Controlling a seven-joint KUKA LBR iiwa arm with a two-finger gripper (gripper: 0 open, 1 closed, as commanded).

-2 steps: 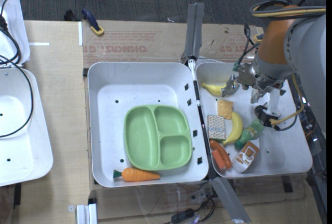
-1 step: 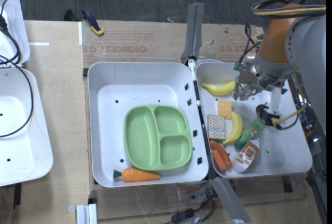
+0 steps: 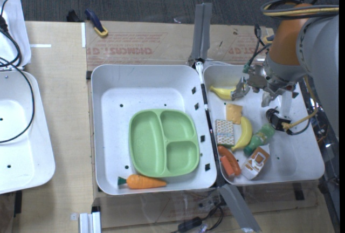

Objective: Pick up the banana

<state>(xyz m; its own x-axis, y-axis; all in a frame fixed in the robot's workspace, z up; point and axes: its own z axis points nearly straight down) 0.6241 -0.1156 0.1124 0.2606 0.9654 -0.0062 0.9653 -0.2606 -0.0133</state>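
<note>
Banana (image 3: 244, 133) lies in the right bin (image 3: 302, 164) among other food items; the claw (image 3: 252, 90) hangs above, spread apart, gripping nothing. Left bin (image 3: 108, 118) holds a green tray (image 3: 164, 143) and carrot (image 3: 143, 182).

Green 3-compartment plate (image 3: 164, 143) in left bin (image 3: 108, 118); carrot (image 3: 143, 182) beside plate's front edge

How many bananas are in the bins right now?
2. One banana lies at the right bin's far left corner, beside the gripper. The other banana lies mid-bin among the packets. More could be hidden under the arm.
</note>
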